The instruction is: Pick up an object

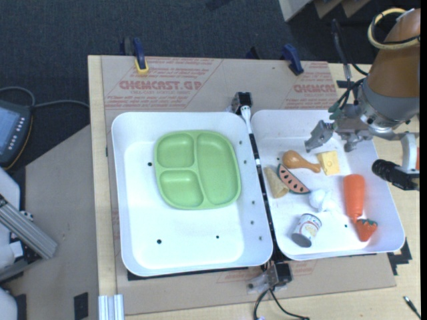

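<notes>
Claw (335,135) above right bin (393,229), cheese wedge (328,163) just below it

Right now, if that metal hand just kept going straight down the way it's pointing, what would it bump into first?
Probably the bare floor of the right white bin, near its far edge. The hand hangs above that spot, just beyond the yellow cheese wedge and brown drumstick toy. Its height is unclear.
</notes>
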Available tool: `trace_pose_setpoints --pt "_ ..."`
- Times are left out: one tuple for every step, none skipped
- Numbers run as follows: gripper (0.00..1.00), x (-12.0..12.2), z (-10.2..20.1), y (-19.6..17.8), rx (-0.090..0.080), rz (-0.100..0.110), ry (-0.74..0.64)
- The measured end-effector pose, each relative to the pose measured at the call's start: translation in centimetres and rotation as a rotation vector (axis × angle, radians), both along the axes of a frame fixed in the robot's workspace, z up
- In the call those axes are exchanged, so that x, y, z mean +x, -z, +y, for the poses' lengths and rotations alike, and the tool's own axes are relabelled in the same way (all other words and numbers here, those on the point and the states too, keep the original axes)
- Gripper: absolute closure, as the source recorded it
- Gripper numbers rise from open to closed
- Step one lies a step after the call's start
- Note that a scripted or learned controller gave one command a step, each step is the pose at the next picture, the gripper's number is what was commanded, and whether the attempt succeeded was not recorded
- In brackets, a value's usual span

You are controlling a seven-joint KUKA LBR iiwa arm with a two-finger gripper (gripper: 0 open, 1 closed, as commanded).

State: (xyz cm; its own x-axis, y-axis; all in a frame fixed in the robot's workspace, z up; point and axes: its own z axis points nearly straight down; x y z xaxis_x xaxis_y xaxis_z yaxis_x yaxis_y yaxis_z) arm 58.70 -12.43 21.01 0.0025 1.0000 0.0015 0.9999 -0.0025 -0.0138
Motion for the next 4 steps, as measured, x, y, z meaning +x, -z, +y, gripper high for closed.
trace_pose_setpoints --pt "0.0 0.3 0.0 -0.8 -0.002 -0.015 -0.003" --pt "0.0 -0.2 0.8 3.9 0.0 -0.008 -0.002" --pt "0.0 0.0 1.3 10.1 0.0 -0.008 -0.003" --pt "0.0 -0.1 1.4 12.7 0.0 -0.009 -0.003"
